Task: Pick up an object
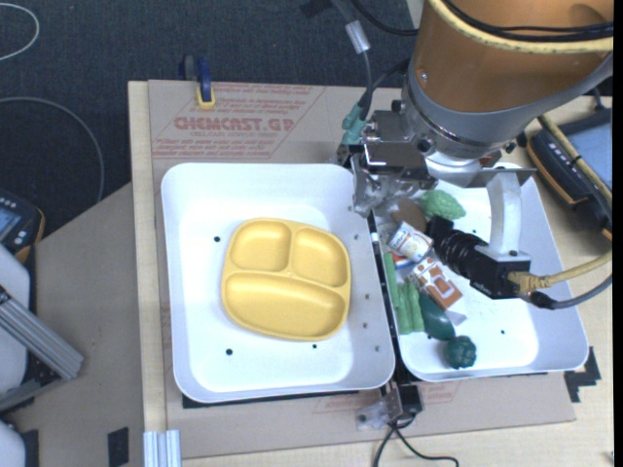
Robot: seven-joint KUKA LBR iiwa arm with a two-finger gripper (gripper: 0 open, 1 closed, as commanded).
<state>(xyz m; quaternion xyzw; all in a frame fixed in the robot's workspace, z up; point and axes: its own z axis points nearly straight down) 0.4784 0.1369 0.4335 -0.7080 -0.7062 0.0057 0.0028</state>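
So, status on the pick?

— Not done. Gripper [382, 191] sits low at the 11 o'clock corner of the right bin [526, 324], hard by the wall shared with the left bin [185, 261]. Nothing seen in its grasp. Claw open or closed: cannot tell, wrist hardware hides it.

— Where's the likely target?

— Task names none. Nearest candidate is a small white bottle [411, 244] with an orange band, lying on its side just off the gripper at 5 o'clock. My read: approach made, and closing, gripping and lifting are all left.

— What else is in there?

— Crowded strip along the right bin's 9 o'clock wall. An orange-and-white packet [435, 285] touches the bottle at its 5 o'clock. Green sticks [404, 305] lie beneath and beside both. A dark green lump [459, 352] is near 6 o'clock and a pale green piece [443, 204] near 12. The left bin holds a yellow divided plate [287, 278], centred and well apart.

— Obstacles?

— The shared wall and the packed neighbours. A closing grab could catch the wall or take two things at once. The bottle is round and might roll.
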